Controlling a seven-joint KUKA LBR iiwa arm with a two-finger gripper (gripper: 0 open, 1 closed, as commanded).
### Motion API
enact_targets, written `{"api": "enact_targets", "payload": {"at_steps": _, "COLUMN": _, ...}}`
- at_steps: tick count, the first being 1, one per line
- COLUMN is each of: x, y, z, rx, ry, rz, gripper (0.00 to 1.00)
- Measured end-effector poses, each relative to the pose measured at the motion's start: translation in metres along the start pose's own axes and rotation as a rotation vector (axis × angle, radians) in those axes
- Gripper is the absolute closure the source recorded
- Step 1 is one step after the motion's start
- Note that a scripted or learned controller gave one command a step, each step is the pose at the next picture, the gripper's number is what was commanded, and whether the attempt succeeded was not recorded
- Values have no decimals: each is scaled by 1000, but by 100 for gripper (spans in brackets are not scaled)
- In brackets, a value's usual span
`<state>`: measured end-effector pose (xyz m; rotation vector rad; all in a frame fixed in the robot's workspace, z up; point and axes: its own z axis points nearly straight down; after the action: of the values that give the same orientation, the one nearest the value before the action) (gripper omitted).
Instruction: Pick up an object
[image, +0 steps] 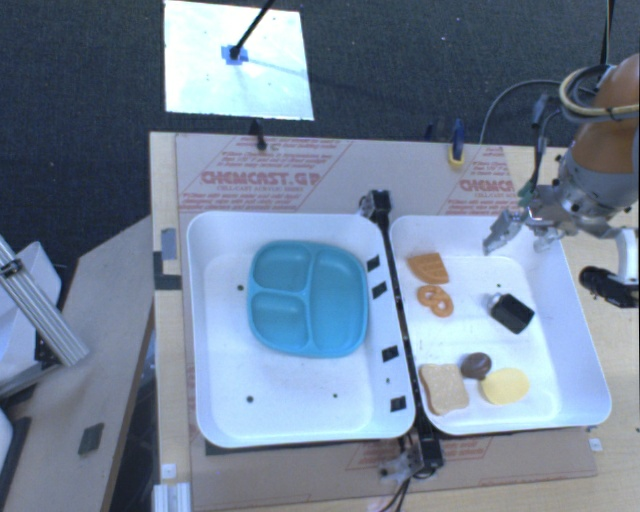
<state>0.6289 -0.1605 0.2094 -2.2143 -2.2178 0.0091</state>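
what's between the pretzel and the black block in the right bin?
Nothing. In the camera view the pretzel and the black block are separated by bare white floor of the right bin.

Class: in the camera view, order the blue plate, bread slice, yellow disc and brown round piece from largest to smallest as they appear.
1. blue plate
2. bread slice
3. yellow disc, close to the bread
4. brown round piece
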Motion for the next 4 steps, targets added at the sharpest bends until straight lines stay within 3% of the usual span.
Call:
{"api": "enact_targets", "payload": {"at_steps": 1, "x": 0, "y": 3, "z": -7, "rx": -11, "ry": -2, "rz": -2, "gripper": 0}}
{"api": "enact_targets", "payload": {"at_steps": 3, "x": 10, "y": 6, "z": 114, "rx": -7, "ry": -1, "rz": -4, "gripper": 0}}
{"api": "enact_targets", "payload": {"at_steps": 4, "x": 10, "y": 7, "z": 125, "rx": -10, "ry": -2, "rz": -4, "gripper": 0}}
